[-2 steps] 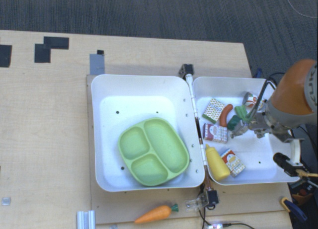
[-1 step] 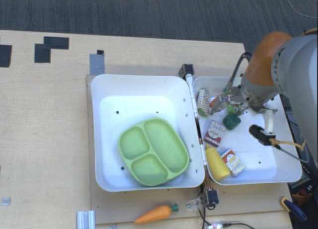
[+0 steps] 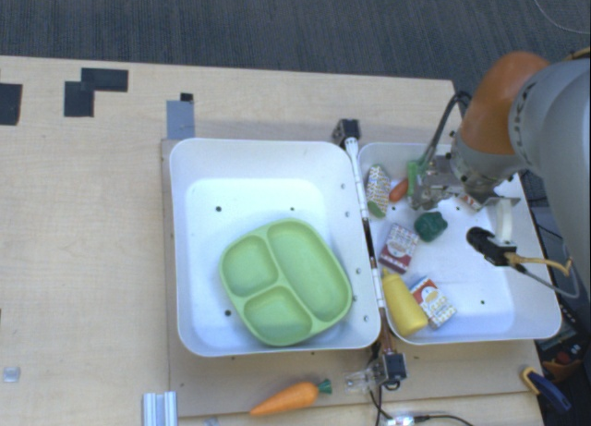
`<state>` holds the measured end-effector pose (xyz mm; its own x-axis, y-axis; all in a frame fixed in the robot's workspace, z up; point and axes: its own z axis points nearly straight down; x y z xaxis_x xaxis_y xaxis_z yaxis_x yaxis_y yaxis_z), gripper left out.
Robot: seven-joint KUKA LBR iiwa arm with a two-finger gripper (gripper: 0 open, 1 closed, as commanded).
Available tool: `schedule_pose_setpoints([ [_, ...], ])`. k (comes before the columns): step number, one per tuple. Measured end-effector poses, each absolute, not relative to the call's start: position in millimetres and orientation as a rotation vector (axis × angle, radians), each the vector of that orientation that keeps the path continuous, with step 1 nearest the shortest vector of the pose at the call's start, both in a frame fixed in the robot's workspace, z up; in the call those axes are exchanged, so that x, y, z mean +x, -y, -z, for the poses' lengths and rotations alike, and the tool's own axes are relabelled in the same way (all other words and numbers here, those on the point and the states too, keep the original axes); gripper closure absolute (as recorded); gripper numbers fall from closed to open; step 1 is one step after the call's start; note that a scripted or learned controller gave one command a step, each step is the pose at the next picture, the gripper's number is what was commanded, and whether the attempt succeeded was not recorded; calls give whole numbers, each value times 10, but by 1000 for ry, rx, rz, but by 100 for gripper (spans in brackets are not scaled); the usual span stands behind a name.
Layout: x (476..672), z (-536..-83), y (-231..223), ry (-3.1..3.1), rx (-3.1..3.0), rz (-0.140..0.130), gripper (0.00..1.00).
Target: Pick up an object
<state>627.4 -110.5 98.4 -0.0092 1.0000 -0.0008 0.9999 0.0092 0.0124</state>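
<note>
Claw is low over the far end of the right bin, arm coming in from the right. Can't tell whether it's spread or pressed together. Dark green lump sits just in front of it, small orange piece just beside it. Same bin: pale packet, red-white carton, yellow bottle, small printed box. Left bin holds a green divided plate. Carrot lies on the counter.
</note>
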Motion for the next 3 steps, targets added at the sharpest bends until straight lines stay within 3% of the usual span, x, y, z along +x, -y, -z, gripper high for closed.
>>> schedule_pose_setpoints([
  [1,6273,-983,1104,-2226,2204,-12,0],
  [2,6288,-1096,1097,-2227,2197,-17,100],
  [3,6287,-1095,1097,-2228,2197,-17,0],
])
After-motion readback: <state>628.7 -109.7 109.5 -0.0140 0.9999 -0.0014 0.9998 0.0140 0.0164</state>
